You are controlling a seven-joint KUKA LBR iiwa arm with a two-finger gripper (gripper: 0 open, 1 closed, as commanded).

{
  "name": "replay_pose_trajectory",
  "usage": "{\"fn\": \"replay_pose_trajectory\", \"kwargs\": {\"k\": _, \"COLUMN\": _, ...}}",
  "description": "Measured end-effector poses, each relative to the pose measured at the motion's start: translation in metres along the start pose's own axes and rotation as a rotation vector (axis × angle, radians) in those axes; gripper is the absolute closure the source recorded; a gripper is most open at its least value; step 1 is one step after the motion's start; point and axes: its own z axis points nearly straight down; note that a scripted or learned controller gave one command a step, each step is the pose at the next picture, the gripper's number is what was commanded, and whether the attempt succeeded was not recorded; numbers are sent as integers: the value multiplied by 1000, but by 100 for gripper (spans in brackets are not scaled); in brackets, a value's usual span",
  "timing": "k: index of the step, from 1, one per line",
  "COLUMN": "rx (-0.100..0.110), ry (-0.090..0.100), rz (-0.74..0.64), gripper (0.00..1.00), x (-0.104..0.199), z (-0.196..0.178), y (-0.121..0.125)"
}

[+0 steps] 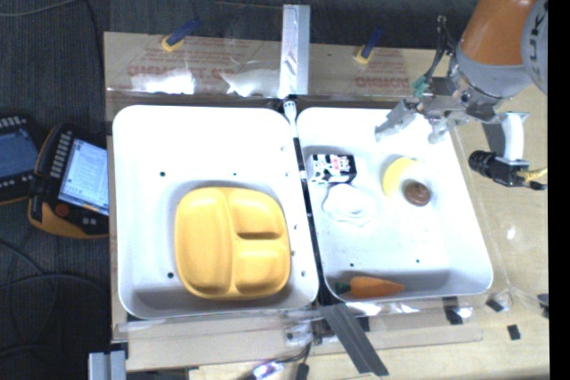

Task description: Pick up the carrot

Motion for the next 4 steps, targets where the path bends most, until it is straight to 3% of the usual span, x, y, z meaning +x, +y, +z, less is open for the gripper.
{"fn": "replay_pose_trajectory", "kwargs": {"k": 1, "rx": 1, "ry": 1, "rz": -173, "gripper": 0, "x": 8, "z": 125, "y": -67}}
{"fn": "replay_pose_trajectory", "kwargs": {"k": 2, "rx": 1, "ry": 2, "rz": -173, "gripper": 100, "x": 9, "z": 116, "y": -66}}
{"fn": "replay_pose_trajectory", "kwargs": {"k": 3, "rx": -17, "ry": -11, "rz": -536, "gripper": 100, "x": 23, "z": 146, "y": -76}}
{"fn": "replay_pose_trajectory", "kwargs": {"k": 4, "rx": -9, "ry": -5, "rz": -538, "gripper": 0, "x": 25, "z": 152, "y": -79}}
